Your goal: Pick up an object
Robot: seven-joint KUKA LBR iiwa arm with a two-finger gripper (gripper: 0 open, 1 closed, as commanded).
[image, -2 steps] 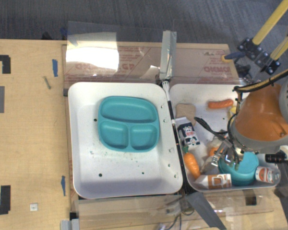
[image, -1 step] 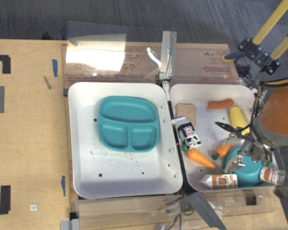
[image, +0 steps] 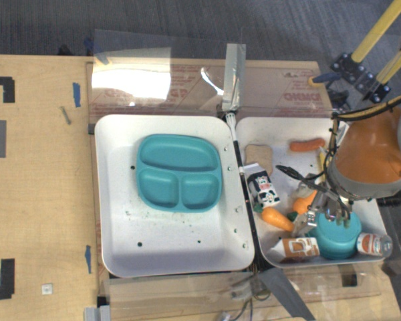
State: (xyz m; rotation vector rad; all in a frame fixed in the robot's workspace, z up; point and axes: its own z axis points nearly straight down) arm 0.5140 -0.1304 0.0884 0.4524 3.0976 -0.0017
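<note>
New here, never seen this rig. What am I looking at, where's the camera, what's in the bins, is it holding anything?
One fixed camera looks down at a slant on a bench with two shallow white bins. The grey arm with an orange band reaches in from the right. Its gripper hangs low over the right bin, among the clutter, and I cannot tell whether it holds anything.

The left bin holds a teal divided plate. The right bin holds a teal cup, a toy carrot, a small bottle, a tan block and other small items.
</note>
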